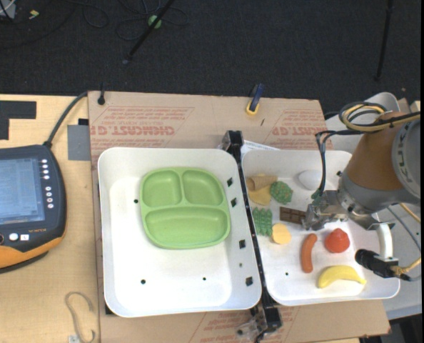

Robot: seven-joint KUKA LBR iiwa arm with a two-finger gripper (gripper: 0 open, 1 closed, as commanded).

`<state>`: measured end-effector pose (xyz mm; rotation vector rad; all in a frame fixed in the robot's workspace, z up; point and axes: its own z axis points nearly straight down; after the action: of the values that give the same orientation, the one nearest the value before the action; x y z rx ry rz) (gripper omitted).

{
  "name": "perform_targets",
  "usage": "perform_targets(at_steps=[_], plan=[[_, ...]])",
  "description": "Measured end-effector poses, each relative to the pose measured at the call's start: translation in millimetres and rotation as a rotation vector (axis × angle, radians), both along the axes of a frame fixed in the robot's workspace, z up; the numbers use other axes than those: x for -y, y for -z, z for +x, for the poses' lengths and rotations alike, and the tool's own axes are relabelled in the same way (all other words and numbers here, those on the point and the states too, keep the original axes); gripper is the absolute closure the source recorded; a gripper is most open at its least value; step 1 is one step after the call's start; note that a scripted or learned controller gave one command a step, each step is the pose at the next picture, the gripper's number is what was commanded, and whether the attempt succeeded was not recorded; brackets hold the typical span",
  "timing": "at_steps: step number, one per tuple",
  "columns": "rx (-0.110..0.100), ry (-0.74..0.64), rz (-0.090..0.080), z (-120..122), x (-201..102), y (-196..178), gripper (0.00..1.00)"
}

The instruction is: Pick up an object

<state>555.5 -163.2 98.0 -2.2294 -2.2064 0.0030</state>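
Right bin point(290, 291) — toy food scattered: broccoli point(280, 191), brown bar point(293, 215), yellow round piece point(282, 235), sausage point(308, 252), tomato point(337, 241), banana point(340, 276). Gripper point(319, 216) low over this bin, just right of the brown bar, above the sausage and beside the tomato — grip state impossible to tell. Left bin point(119, 263) with a green divided plate point(185, 208).

Fixed overhead camera, slanted down over both bins point(119, 191).
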Motion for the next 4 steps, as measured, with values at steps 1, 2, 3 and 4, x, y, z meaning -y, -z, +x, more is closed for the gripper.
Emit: perform_targets(at_steps=[1, 2, 3, 4], plan=[[0.007, -0.012, -0.002, 6.4, -1.4, -44.5, 1.00], [0.007, -0.005, -0.003, -0.3, 8.0, -97.0, 1.00], [0.006, -0.011, -0.003, 0.1, 9.4, -131.3, 1.00], [0.002, -0.016, 0.001, 14.9, -50.6, -124.5, 1.00]])
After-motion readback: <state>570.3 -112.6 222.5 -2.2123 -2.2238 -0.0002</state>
